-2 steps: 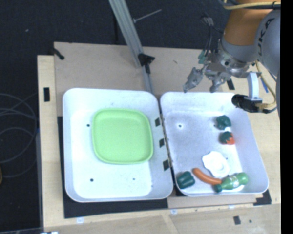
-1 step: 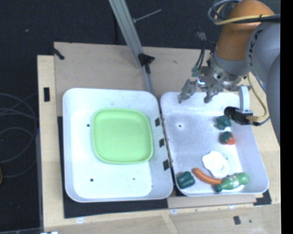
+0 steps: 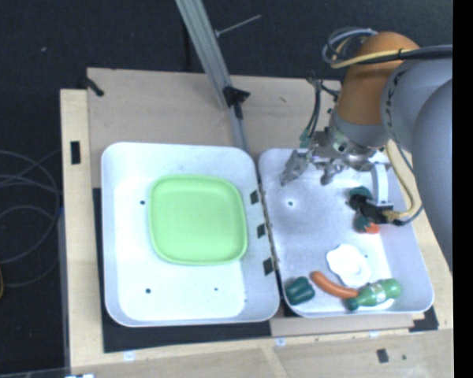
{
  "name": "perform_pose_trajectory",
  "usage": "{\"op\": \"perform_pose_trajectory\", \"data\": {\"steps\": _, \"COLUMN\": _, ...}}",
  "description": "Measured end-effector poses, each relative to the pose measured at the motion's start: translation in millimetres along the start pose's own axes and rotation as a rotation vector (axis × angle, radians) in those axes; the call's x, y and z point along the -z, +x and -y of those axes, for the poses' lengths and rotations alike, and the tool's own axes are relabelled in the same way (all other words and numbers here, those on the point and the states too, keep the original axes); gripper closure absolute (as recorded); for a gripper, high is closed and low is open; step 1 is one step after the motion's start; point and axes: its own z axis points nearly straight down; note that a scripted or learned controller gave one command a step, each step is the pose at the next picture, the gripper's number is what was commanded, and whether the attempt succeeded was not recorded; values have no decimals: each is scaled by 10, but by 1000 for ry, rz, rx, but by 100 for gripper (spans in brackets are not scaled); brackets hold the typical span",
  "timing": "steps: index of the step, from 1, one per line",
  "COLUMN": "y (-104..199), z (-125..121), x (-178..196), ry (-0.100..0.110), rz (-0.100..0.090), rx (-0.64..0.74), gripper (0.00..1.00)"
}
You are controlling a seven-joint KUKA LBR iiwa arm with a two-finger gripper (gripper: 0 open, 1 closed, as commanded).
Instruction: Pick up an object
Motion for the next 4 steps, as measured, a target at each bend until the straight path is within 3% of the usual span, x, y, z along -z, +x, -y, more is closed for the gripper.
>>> {"op": "perform_pose_trajectory", "data": {"steps": 1, "y": -25, "z": -20, "x": -425, "ry": -2, "rz": 0, "rx": 0, "gripper": 0}}
{"op": "perform_pose_trajectory", "data": {"steps": 2, "y": -27, "z": -33, "x": -294, "ry": -7, "rz": -1, "rx": -1, "gripper": 100}}
{"op": "perform_pose_trajectory", "data": {"steps": 3, "y": -65, "z": -76, "x": 334, "ry": -11, "rz": 0, "rx": 1, "gripper": 100}}
{"op": "perform_pose_trajectory", "data": {"steps": 4, "y": -72, "z": -81, "x": 696, "ry": -9, "rz": 0, "rx": 1, "gripper": 100}}
